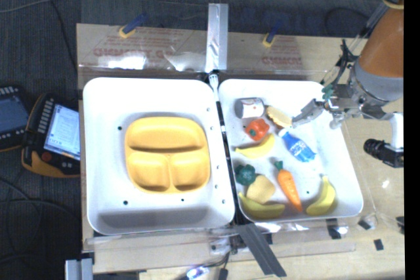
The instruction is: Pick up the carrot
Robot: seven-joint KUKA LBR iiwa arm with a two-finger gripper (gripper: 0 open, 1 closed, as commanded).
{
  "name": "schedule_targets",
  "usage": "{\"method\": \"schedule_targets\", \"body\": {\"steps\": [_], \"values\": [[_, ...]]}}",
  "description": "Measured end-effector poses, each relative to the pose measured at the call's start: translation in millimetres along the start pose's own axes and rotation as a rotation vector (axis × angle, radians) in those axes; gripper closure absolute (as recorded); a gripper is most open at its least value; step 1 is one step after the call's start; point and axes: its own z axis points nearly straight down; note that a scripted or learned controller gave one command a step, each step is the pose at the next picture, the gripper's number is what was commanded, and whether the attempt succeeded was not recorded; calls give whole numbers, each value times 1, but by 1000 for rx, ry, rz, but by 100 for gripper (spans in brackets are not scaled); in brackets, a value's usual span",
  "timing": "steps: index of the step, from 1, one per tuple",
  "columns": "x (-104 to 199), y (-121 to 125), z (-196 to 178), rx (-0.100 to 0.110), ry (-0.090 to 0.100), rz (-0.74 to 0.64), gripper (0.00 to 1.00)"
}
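- The carrot [287, 186] lies in the right bin [348, 170], long axis near upright in the view, green top toward the far side, tip toward the near rim.
- Hand [314, 111] hovers over the bin's far right corner; whether it is apart or together cannot be told.

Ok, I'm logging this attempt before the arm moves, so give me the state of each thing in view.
carrot: lying in the right bin, green top toward the far side, not held
gripper: above the right bin's far right corner, nothing seen between its fingers
blue bottle: on its side
yellow tray: flat in the left bin
banana: lying beside the red pepper
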Motion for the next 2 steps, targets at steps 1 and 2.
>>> {"method": "schedule_targets", "body": {"steps": [1, 2], "values": [[10, 11, -67, -1, -3, 149, 0], [58, -25, 81, 3, 1, 190, 0]]}}
